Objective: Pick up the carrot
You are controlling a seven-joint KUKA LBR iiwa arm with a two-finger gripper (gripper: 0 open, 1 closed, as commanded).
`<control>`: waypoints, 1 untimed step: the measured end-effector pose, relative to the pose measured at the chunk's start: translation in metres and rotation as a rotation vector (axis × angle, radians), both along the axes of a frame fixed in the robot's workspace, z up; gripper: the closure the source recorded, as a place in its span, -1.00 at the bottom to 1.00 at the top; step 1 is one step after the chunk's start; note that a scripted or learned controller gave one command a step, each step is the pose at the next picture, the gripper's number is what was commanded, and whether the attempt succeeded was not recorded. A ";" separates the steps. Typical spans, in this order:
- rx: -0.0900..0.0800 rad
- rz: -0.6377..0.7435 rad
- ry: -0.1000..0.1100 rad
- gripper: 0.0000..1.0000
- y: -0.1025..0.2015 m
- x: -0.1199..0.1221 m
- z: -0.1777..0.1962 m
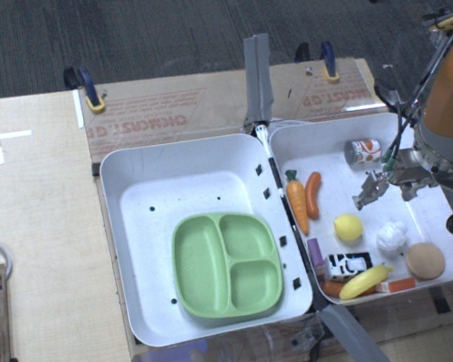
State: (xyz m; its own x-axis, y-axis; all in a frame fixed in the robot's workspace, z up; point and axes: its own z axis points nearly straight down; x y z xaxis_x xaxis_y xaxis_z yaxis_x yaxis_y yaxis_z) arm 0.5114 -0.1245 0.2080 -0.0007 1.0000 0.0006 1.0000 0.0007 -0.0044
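An orange carrot (pixel 297 200) with a green top lies along the left wall of the right bin (pixel 329 138), beside a red-orange sausage (pixel 313 194). My gripper (pixel 370 194) hovers in the right part of that bin, right of the carrot and apart from it, above a yellow lemon (pixel 348 226). Its fingers look spread with nothing between them.
The right bin also holds a small can (pixel 364 151), a white crumpled item (pixel 391 235), a tan round item (pixel 425 260), a banana (pixel 364 282) and a black-and-white box (pixel 349 264). The left bin (pixel 133 231) holds a green divided plate (pixel 226 264).
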 end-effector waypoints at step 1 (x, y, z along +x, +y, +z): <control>0.000 0.021 -0.001 -1.00 0.028 -0.009 -0.115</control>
